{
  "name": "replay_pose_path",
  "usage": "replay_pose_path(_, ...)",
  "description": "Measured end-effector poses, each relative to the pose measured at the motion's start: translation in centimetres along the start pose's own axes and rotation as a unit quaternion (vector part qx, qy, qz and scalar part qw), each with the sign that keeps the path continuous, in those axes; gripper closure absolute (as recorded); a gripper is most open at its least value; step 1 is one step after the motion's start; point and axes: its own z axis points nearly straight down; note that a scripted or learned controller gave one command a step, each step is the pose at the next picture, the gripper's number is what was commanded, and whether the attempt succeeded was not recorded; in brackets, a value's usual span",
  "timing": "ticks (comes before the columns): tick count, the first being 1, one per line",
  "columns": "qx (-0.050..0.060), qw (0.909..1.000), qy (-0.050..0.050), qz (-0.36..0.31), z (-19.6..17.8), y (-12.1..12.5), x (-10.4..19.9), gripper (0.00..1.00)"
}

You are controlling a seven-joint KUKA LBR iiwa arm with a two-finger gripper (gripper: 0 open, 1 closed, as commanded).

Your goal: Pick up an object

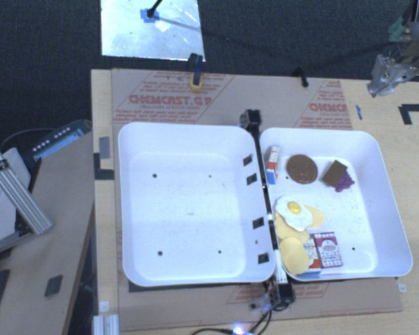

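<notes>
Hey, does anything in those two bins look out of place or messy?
Mostly tidy. In the right bin, the fried egg toy, yellow pieces and small red box are heaped against the divider side, overlapping. The brown disc lies apart.

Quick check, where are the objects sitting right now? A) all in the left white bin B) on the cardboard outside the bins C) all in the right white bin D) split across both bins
C: the round brown disc, the toy fried egg and the small red-and-white box all lie in the right white bin, most along its left side.
</notes>
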Motion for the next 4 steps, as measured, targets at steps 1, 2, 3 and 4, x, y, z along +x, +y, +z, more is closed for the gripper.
replay_pose_path(1, -0.001, 1.0, -0.001, 0.002, -4.8, 7.3, -1.1, 1.0)
replay_pose_path(2, 0.001, 1.0, 0.001, 0.002, -7.3, 7.1, 1.0, 1.0)
replay_pose_path(3, 0.012, 0.9999, 0.002, 0.004, 9.7, 4.0, 2.4, 1.0)
replay_pose_path(4, 0.011, 0.9999, 0.003, 0.002, 20.0, -1.3, 6.7, 1.0)
